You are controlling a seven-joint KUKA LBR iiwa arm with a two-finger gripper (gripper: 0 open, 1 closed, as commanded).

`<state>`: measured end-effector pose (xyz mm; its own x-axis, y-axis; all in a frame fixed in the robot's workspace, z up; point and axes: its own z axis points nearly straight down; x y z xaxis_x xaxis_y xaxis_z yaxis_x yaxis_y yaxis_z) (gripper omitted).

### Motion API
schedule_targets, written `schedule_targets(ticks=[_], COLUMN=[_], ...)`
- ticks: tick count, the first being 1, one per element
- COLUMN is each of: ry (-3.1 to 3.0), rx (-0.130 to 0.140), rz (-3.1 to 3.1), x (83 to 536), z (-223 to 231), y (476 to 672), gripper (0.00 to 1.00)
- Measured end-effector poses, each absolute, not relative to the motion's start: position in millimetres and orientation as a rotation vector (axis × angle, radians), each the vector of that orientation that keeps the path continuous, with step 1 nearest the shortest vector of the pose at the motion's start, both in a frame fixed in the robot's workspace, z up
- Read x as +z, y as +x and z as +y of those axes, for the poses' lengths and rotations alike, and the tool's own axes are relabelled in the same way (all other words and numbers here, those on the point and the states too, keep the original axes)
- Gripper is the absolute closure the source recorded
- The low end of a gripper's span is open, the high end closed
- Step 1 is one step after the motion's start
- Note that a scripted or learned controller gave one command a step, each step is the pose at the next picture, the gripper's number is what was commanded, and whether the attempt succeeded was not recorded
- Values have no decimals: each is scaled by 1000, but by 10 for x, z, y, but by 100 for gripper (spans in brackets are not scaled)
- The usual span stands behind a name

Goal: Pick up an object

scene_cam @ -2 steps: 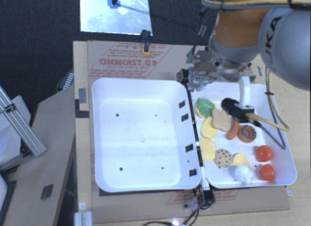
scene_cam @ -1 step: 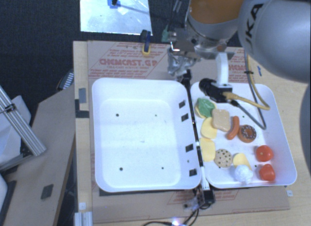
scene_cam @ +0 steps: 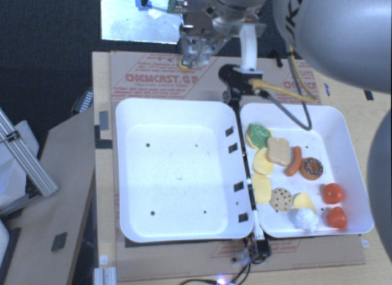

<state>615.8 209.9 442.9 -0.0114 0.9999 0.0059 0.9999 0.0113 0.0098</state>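
My gripper hangs high over the cardboard behind the far rim of the left bin. A small yellow bit shows at its tip, too unclear to name. The right bin holds several toy foods: a green leafy piece, a tan bread slice, an orange sausage, a chocolate donut, a speckled cookie, two yellow slices, two red tomatoes and a white lump. The gripper is well away from all of them.
The large grey arm fills the upper right, above the right bin's far side. A black hinge strip runs between the two bins. A metal rail leans at the far left, off the bench.
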Motion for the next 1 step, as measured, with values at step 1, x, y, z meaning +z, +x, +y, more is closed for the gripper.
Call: schedule_targets(ticks=[1], ry=[2212], rx=[12], rz=[2227], x=[4850], z=[2358], y=[6505], gripper=[100])
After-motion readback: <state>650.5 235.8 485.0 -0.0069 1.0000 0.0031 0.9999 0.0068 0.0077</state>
